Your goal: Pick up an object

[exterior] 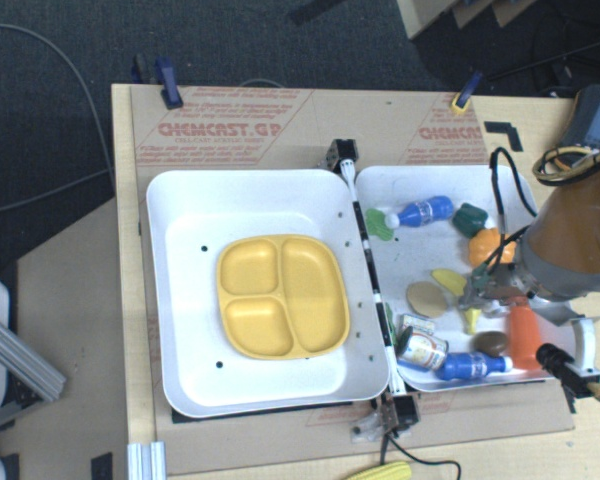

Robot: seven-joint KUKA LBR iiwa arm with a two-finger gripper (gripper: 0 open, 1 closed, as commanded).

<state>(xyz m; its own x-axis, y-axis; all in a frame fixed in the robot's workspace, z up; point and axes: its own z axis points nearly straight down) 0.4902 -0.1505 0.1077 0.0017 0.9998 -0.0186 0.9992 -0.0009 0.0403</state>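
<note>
Gripper [477, 293] sits low in the right bin [420, 184] among cluttered objects; I cannot tell how far open it is.

Right bin [380, 190]: blue bottle [424, 211] with green cap, lying flat near far wall; second blue bottle [472, 366] flat at near wall; yellow piece [448, 282] and tan disc [426, 299] mid-bin, just beside each other.

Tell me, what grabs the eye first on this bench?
A big yellow divided plate lies alone in the left white bin. The right bin holds a jumble of small things, among them two blue bottles. The grey arm reaches in from the right, its gripper down among the clutter.
</note>
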